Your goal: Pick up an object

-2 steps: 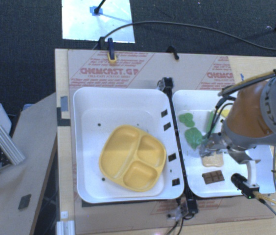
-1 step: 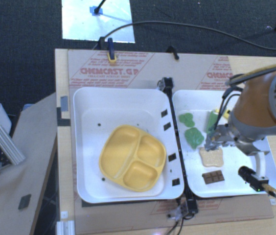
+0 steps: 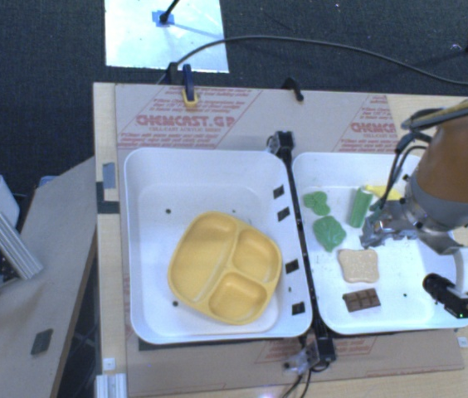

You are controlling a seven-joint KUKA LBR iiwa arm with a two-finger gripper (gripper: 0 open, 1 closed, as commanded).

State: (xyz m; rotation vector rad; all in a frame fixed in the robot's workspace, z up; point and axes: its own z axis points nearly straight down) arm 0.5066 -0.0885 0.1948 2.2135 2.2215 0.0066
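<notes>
The right white bin (image 3: 333, 171) holds several small items. Two green leafy pieces (image 3: 329, 232) lie near its left wall, the smaller one (image 3: 315, 201) farther back. A green stick (image 3: 358, 206) stands at a slant beside a yellow piece (image 3: 377, 191). Nearer the front lie a slice of toast (image 3: 358, 264) and a brown chocolate bar (image 3: 361, 300). My gripper (image 3: 373, 232) hangs low in this bin, just right of the larger green piece and just behind the toast. Nothing visibly sits in it.
The left white bin (image 3: 176, 181) holds a yellow divided plate (image 3: 226, 266). A black divider with clips (image 3: 294, 239) runs between the bins. The arm's grey and orange body (image 3: 458, 172) covers the right bin's far right part.
</notes>
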